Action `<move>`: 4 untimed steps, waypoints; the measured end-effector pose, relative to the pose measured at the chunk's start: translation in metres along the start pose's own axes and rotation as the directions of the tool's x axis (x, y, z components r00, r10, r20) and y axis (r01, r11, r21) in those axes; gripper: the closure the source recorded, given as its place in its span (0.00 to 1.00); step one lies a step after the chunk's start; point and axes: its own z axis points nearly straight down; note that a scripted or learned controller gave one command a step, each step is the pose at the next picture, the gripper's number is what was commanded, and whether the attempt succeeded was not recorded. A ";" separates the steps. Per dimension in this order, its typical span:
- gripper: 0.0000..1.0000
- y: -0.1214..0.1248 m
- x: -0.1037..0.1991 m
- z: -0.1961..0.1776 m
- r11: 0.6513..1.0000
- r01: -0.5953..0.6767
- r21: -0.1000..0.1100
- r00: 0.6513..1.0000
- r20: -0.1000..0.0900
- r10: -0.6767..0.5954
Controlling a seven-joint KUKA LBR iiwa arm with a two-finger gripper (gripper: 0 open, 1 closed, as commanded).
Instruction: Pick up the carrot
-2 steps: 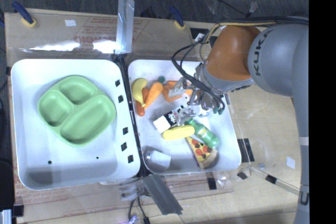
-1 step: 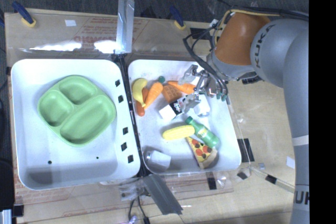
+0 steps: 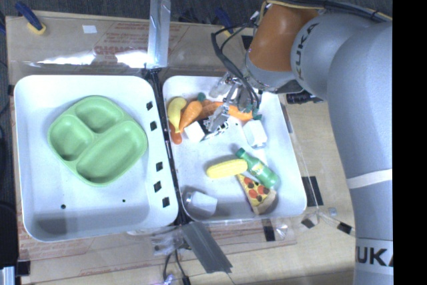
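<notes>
The carrot (image 3: pixel 189 114) is orange and lies tilted at the back left of the right bin (image 3: pixel 288 163), next to a yellow banana-like piece (image 3: pixel 175 110). My gripper (image 3: pixel 221 111) is down in that bin just to the carrot's right, over more orange food pieces (image 3: pixel 239 114). The grey arm with its orange band (image 3: pixel 283 37) comes in from the right above it.
The right bin also holds a yellow corn-like piece (image 3: pixel 226 168), a green bottle (image 3: pixel 259 170), a pizza slice (image 3: pixel 257 193), white blocks (image 3: pixel 255 135) and a grey cup (image 3: pixel 200 201). A green divided plate (image 3: pixel 97 138) lies in the left bin (image 3: pixel 40 210).
</notes>
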 end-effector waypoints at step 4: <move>1.00 0.042 0.124 -0.098 0.999 0.037 -0.001 0.999 -0.027 -0.037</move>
